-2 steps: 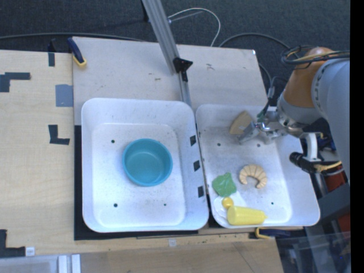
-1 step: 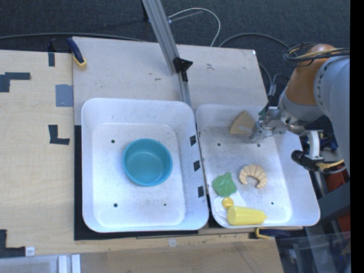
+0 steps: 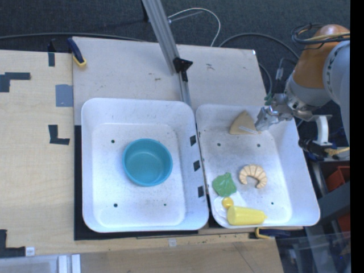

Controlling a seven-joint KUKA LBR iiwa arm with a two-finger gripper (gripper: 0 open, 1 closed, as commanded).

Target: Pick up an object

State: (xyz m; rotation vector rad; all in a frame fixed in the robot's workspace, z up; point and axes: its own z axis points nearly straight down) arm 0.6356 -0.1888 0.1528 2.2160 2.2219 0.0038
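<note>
Right beside gripper (image 3: 263,121): tan wedge (image 3: 242,124), matte, triangular.

**Pale table on dark carpet**

A light wood table (image 3: 34,152) with black tape marks (image 3: 56,134) spans nine o'clock. Dark grey carpet (image 3: 85,7) fills twelve o'clock, crossed by thin cables (image 3: 199,11) and a slanted metal pole (image 3: 162,30).

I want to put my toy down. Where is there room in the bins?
Left bin: bare floor all around the blue bowl. Right bin: a free patch mid-floor between the tan wedge and croissant. Its front corner is crowded with the green piece and yellow bottle.
</note>
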